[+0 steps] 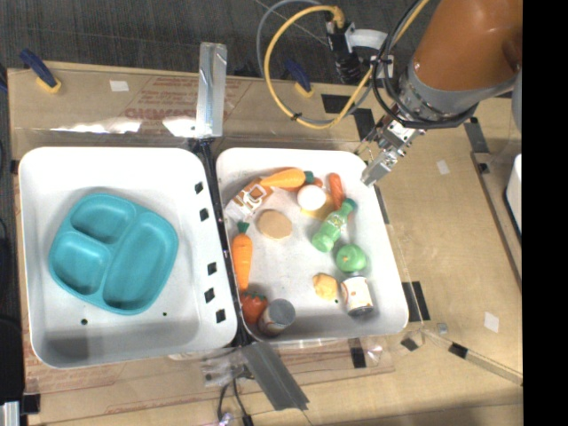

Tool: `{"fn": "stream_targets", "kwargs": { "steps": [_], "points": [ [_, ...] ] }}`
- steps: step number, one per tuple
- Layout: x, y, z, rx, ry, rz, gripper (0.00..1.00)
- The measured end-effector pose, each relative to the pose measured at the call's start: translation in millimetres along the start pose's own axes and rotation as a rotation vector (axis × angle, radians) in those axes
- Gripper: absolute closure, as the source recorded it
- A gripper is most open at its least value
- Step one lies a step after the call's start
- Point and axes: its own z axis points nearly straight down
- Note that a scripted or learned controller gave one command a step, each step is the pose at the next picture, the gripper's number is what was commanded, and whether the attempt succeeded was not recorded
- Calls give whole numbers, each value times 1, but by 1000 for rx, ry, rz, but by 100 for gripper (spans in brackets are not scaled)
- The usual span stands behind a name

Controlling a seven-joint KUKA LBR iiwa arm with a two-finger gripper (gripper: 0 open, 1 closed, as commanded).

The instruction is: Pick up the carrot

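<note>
A small carrot (241, 258), orange with a green top, lies lengthwise against the left wall of the right bin (387, 238). A larger orange carrot-shaped piece (284, 178) lies near that bin's far wall. My gripper (378, 161) hangs over the right bin's far right corner, well apart from both and to their right. It hangs under the grey and orange arm (461, 38) and touches none of the objects.
The right bin also holds a green bottle (330, 228), a green round fruit (351, 257), a white round piece (311, 199), a tan disc (275, 225), a small can (358, 295), a yellow piece (326, 285) and a grey-capped item (279, 313). A teal divided plate (111, 251) sits in the left bin.
</note>
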Motion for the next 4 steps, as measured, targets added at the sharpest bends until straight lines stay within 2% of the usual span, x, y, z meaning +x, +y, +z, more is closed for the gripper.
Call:
{"fn": "stream_targets", "kwargs": {
  "steps": [1,2,3,4],
  "points": [
    [18,-11,11,2,7,-228,100],
    [21,-9,2,3,9,-403,100],
    [20,-9,-47,4,9,-574,100],
    [20,-9,-78,5,9,-575,100]
  ]
}}
